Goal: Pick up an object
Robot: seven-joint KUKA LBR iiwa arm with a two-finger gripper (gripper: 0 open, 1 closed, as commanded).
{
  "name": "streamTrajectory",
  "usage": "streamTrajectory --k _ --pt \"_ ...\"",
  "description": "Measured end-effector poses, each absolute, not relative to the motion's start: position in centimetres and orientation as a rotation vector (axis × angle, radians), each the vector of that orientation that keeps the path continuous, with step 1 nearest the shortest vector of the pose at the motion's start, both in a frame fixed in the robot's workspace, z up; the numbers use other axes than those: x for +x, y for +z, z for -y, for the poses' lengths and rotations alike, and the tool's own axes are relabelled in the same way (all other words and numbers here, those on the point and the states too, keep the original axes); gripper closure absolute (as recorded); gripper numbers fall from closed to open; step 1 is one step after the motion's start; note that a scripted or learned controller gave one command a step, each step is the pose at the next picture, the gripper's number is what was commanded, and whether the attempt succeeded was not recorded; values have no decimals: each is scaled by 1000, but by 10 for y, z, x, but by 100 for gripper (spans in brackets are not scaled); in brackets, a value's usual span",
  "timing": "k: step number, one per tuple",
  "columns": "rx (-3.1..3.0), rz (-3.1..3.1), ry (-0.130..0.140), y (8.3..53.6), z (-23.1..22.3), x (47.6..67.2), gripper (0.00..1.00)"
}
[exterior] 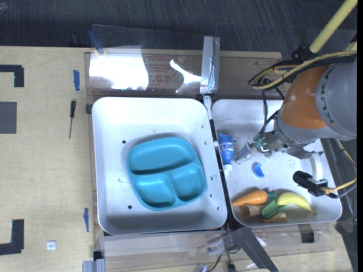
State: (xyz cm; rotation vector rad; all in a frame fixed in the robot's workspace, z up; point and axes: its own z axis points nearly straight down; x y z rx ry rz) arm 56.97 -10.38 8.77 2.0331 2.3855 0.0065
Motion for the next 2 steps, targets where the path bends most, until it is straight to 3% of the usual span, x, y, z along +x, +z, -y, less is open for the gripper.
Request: streamTrajectory --k 1,2 --pt "2047 -2378 7 88 102 519 0" --pt "2129 -2300 6 88 100 567 0"
